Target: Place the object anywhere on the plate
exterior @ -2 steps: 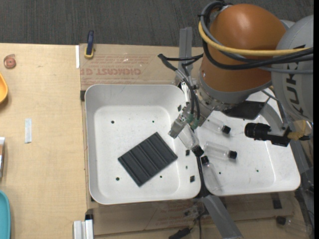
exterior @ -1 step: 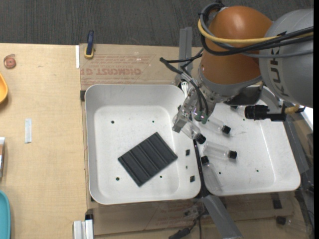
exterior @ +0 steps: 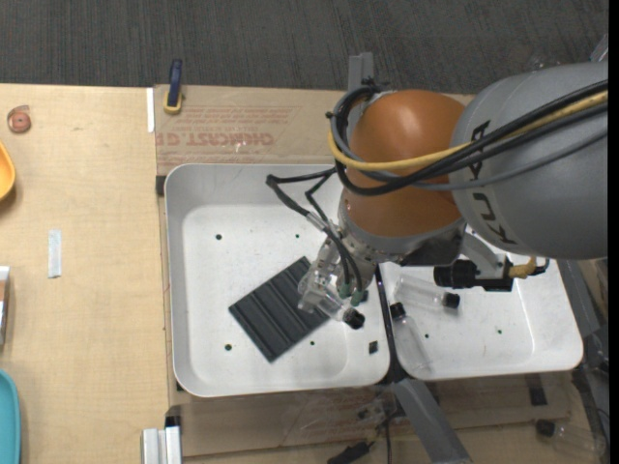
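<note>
Over the left bin [exterior: 193,259] the arm [exterior: 542,162] is seen reaching in from the right, its grey body bent downward past the orange band [exterior: 401,162] so that the wrist hangs nearly straight down. Black and yellow cables [exterior: 387,158] are looped around the band. The gripper [exterior: 324,293] is lowered to the upper right corner of a dark ribbed plate [exterior: 279,307], which lies flat and turned at a slant on the white floor of the left bin. Whether the fingers are spread or pressed together cannot be told (they are blurred and partly masked by the wrist), and no object can be made out between them. The right bin [exterior: 513,341] is partly covered by the arm.
</note>
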### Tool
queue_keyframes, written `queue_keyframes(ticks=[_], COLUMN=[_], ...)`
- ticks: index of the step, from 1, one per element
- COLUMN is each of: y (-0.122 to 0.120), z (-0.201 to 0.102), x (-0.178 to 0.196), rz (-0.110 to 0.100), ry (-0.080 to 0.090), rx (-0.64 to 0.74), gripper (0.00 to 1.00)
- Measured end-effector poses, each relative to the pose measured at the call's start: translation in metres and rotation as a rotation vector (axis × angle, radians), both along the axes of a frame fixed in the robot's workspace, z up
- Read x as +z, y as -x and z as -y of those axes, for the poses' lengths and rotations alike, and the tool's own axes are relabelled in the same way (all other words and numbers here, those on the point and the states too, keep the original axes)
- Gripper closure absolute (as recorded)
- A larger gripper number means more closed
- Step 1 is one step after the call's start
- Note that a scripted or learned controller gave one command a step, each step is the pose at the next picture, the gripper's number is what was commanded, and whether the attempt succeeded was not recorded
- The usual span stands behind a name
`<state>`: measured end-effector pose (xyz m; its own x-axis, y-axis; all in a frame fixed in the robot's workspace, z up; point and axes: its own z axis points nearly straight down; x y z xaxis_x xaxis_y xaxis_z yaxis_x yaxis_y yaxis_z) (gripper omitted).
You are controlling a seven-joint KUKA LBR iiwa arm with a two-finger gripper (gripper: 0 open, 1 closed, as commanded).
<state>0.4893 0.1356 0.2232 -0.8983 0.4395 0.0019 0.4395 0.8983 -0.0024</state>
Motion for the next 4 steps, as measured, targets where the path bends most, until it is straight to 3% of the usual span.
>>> queue_keyframes(ticks=[1, 2, 3, 4], y=[0.001, 0.001, -0.040, -0.095], z=[0.027, -0.009, 0.035, 0.096], x=[0.099, 0.058, 0.089, 0.063], rz=[0.005, 0.001, 0.005, 0.005], ry=[-0.001, -0.002, -0.002, -0.002], rx=[0.115, 0.559, 0.626, 0.753], gripper=[1.00, 1.00, 1.00, 1.00])
